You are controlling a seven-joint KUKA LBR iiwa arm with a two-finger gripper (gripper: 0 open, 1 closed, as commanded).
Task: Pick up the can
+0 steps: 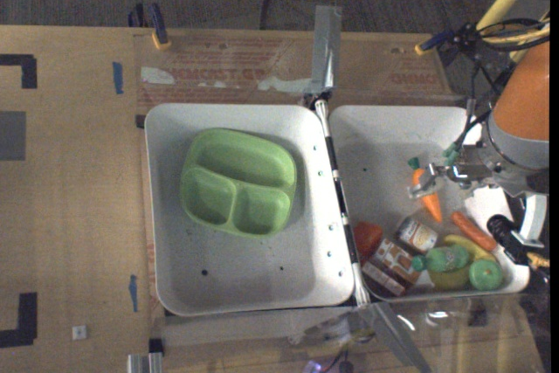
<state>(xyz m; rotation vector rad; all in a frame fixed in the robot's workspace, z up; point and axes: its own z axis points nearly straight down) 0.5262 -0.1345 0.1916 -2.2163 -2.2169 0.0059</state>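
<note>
The can (417,234) lies in the right bin (376,144), toward its near side, tilted among a crowd: a brown packet (393,262) touches it on the near left, a red piece (368,238) sits just to the left, a green bottle (447,259) presses in from the right, with a yellow fruit (454,275) and a green round thing (486,274) beyond that. The gripper (437,170) hangs farther back in the same bin, right above an orange carrot (431,205) and apart from the can; whether it is spread or closed I cannot tell, and nothing is seen held in it. The main risk, as I judge it, is a crowded grasp: coming down on the can, a finger could land on the packet or the bottle and catch or shove the wrong thing. The can's round side could also roll or slip out, since it lies tilted rather than upright. The carrot under the gripper and a second carrot (472,231) to the right could be nudged on the way over. Room is tight near the can; the bin's near wall and the divider between the bins stand close by. The far left part of the right bin is bare, and the left bin (166,214) has only a green tray (238,182), so open room lies far and left.
</note>
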